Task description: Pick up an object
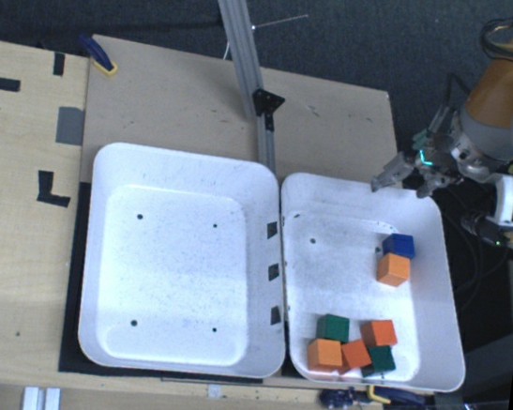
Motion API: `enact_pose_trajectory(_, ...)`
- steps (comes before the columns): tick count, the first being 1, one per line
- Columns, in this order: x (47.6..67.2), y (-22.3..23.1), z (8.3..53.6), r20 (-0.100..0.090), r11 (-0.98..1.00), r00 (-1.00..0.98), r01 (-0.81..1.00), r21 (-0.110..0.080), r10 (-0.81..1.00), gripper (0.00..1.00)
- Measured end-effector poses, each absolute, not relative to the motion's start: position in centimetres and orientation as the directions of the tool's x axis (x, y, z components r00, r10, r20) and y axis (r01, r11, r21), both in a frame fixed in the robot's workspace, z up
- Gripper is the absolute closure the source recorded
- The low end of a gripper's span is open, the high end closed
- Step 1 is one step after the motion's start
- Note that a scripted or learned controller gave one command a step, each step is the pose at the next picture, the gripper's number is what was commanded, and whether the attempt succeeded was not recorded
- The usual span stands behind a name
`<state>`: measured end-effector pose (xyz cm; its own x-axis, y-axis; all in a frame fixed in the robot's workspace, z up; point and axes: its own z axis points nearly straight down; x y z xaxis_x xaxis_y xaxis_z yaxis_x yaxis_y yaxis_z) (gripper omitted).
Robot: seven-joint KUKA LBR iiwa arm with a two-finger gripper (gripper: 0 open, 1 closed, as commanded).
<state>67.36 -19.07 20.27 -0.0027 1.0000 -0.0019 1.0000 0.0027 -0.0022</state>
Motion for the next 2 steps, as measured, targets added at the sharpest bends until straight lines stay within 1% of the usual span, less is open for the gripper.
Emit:
enact_pose_trajectory(1,67.7,-19.0,15.9,-0.001,0.003,-0.003,1.000,-0.004,1.000,0.00)
enact_pose_trajectory(2,66.8,-19.0,9.6,0.000,0.002,-0.002,1.000,-0.009,1.000,0.00)
